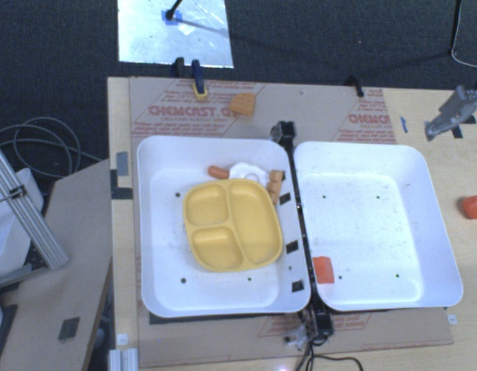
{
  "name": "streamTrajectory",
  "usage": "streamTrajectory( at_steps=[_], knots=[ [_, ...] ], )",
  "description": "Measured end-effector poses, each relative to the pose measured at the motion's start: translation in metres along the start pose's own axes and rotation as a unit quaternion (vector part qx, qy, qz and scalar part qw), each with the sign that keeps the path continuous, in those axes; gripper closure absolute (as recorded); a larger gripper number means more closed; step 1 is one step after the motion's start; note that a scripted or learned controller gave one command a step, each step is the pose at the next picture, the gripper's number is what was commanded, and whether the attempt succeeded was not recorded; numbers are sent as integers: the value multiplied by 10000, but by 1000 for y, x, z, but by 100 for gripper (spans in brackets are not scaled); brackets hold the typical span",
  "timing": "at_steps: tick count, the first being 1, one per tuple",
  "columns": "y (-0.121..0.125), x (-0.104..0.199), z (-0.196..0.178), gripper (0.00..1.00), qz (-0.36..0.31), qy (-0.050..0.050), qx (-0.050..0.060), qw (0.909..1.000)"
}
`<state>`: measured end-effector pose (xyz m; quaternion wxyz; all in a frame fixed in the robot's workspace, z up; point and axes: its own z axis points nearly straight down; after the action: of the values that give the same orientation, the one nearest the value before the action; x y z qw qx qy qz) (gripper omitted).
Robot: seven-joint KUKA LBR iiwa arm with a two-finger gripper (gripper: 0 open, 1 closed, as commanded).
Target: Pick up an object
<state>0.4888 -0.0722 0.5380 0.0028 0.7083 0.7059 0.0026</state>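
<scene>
**A:** Two bins sit side by side on the worktop [223, 107]. Nearest the camera, what do you make out?

**B:** An orange block [323, 269] in the right bin [424, 230], at its near-left corner, close against the divider. In the left bin [157, 222] a yellow divided tray [230, 226] lies flat across the middle.

**A:** And beyond the tray?

**B:** A white piece [247, 172] peeks out from behind its far edge, with a small orange sausage-shaped thing [218, 172] just to its left and a tan piece [276, 182] by the divider. Farther back, outside the bins, a tan block [242, 103] rests on the worktop, and a small red object [472, 206] lies off to the right of the right bin.

**A:** Where's the pincer [452, 118]?

**B:** High at the far right, past the right bin's far corner, well apart from everything. It's small and grey against the board; I can't tell whether it is open or closed. Nothing visible is in it.

**A:** So which step?

**B:** My judgement: the approach hasn't begun. The next move calls for choosing a target, swinging in over a bin and coming down. The orange block looks the simplest candidate, though the wall beside it may crowd one side.
</scene>
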Motion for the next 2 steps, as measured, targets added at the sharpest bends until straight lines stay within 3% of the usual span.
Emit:
streamTrajectory(
  at_steps=[2],
  knots=[
    [3,3,3,0,-31,0,20,10000]
  ],
)
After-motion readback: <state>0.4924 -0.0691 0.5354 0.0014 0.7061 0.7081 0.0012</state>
